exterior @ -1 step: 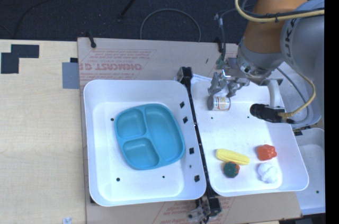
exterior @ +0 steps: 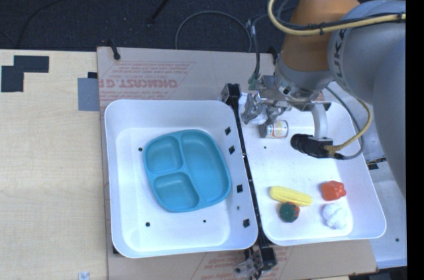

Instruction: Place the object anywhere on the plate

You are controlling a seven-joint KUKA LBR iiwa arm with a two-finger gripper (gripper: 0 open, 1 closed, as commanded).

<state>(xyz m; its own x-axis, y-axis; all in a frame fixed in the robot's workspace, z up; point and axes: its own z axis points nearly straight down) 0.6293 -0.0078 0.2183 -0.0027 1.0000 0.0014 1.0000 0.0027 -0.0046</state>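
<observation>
Gripper [exterior: 268, 114] sits low at far-left corner of right bin [exterior: 361, 219]; can't tell its state or whether it has anything. Small pale cylinder w/ dark band [exterior: 277, 130] lies just beside/below it, long axis across the view — likely the task obj. Plate [exterior: 187, 169] is in left bin [exterior: 126, 226], down-left across the divider. Plate: blue, smooth plastic, 3 compartments. Other toys near: yellow corn [exterior: 290, 194], red piece [exterior: 333, 190], white lump [exterior: 335, 215], green ball [exterior: 288, 211]

Two white bins [exterior: 126, 140], one blue plate [exterior: 187, 169], and five small objects [exterior: 290, 195].
</observation>
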